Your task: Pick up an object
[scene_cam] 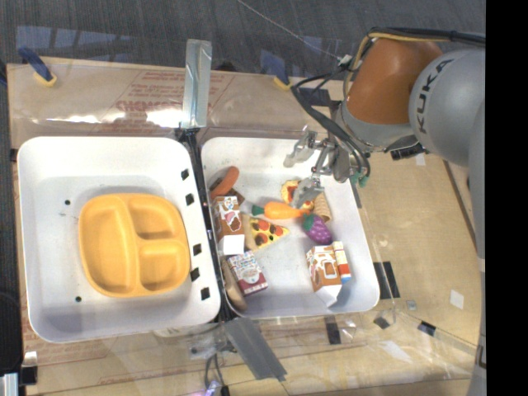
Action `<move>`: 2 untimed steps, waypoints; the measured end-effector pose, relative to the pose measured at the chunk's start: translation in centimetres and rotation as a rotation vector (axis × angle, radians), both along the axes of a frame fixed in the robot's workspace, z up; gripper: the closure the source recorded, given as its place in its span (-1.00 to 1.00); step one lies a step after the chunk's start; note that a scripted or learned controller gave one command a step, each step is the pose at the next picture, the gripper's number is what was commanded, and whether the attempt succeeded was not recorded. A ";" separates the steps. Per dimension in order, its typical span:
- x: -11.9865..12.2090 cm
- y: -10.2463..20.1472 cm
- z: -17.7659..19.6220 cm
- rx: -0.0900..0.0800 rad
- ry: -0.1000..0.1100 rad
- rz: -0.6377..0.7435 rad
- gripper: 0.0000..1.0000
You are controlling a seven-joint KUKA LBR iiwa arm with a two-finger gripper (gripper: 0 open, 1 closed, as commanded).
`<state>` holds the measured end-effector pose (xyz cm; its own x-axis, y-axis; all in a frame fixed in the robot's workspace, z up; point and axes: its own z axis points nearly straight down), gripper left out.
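Nearest the lens, at the right bin's (363,246) front edge, lie two small cartons: one (247,272) near the divider and another (327,267) toward the right wall. Behind them sits a pizza slice (266,233), with a third carton (230,215) and a sausage (224,180) along the divider. A carrot (281,211) lies across the middle, a bunch of purple grapes (317,228) beside it, and a cone (321,205) just behind the grapes.

The gripper (309,186) hangs low over the back of this cluster, its metal fingers (304,191) pointing down at the spot where the carrot's right end, the cone and a round yellow-and-red toy (290,191) crowd together. The fingers look close to these toys (whether they touch any of them cannot be told), and how far apart they stand cannot be told either. Nothing is visibly held between them.

The left bin (49,159) holds a yellow divided tray (132,243), lying flat, well apart from the gripper.
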<state>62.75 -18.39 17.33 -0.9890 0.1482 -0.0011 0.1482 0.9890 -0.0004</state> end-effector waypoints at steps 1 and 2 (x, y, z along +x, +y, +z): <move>-0.5 -1.0 -8.1 0.000 0.000 0.085 -1.00; -1.2 2.8 -7.9 -0.002 -0.003 0.228 -1.00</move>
